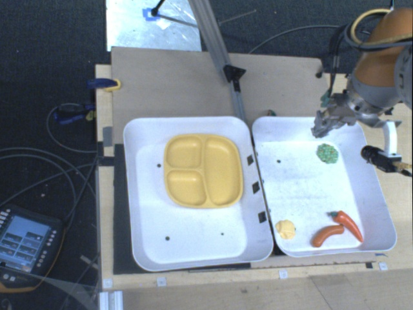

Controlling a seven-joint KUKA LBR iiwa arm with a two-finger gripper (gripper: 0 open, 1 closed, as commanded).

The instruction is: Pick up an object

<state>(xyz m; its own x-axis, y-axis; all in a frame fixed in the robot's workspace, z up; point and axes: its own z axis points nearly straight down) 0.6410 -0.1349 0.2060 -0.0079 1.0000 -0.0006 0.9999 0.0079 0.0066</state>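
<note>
Now our hand (321,129) hovers just up-left of the green ball (327,153) in the right bin (303,192); we cannot tell its state. We judge the ball light, soft, best pinched across its middle

bins: 2 white (193,254) | divided yellow plate: 1 (202,171) | green knobbly ball: 1 (327,153) | orange-red sausage: 1 (327,235) | red-orange chilli pepper: 1 (349,225) | small pale-yellow item: 1 (285,229)
</note>
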